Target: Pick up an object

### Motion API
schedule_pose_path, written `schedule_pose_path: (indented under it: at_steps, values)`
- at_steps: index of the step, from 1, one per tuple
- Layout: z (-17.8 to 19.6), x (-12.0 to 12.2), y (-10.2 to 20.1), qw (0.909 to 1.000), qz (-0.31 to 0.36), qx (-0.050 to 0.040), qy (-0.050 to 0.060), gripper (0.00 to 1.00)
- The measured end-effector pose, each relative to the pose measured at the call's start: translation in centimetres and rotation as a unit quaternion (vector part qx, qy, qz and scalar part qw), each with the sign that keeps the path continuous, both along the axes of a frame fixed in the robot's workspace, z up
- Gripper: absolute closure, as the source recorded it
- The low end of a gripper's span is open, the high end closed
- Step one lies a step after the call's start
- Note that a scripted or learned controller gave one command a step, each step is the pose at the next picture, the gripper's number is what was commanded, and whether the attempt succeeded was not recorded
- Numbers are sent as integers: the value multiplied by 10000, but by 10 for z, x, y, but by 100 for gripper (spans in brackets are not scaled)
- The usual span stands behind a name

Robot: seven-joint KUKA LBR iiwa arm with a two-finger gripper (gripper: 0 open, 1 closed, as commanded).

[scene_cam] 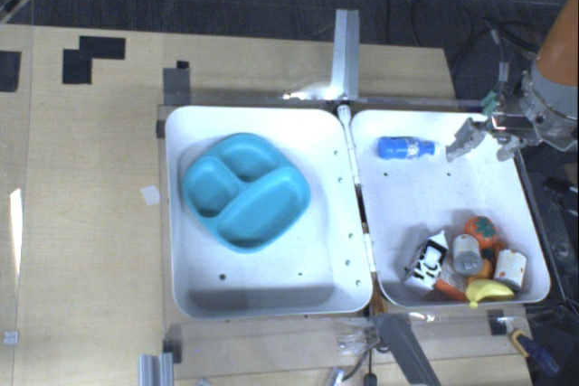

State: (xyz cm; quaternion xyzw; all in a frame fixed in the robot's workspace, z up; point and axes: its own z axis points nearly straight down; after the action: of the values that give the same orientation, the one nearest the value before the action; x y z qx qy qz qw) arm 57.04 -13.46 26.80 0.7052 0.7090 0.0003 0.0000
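A small blue bottle (404, 147) lies flat on its side near the top of the right bin (452, 203), all alone, with its white end pointing right. In the lower right corner of that bin sits a little heap of toys, all touching. There is a black and white box (428, 261) tipped on the left, a grey can (467, 254) in the middle, something orange (481, 229) behind it, a white cup-like thing (511, 268) on the right, and a yellow banana (488, 290) lying in front.
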Motion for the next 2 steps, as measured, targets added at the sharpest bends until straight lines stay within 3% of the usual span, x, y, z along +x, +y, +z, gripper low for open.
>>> schedule_pose_path:
  at_steps: [1, 2]
  values:
    - [-135, 55, 28, 9996, -274, 1, 23, 0]
    - [-182, 88, 32, 9998, 156, 18, 130, 0]
